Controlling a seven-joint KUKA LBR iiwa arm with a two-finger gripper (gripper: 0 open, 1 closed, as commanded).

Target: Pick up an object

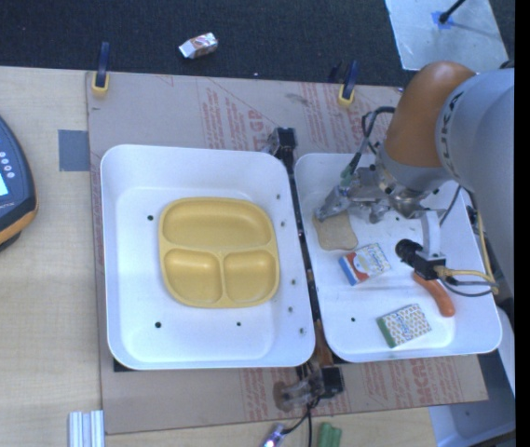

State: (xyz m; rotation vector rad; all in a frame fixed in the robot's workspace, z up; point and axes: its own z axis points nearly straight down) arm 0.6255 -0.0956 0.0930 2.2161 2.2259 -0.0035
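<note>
Where my pincer (339, 205) hung: far left of the right bin (353, 324), over a tan pad (336, 236), perhaps touching it.
Grip: open or closed, I could not tell.
Near right: green block (404, 324).
Left bin (125, 250): held a yellow plate (218, 250).

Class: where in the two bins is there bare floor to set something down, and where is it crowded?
Left bin: bare strips round the yellow divided plate, widest along the near edge. Right bin: one small patch in its near corner by the left bin, beside the green patterned pad. Crowded around the gripper, tan piece and packet.
</note>
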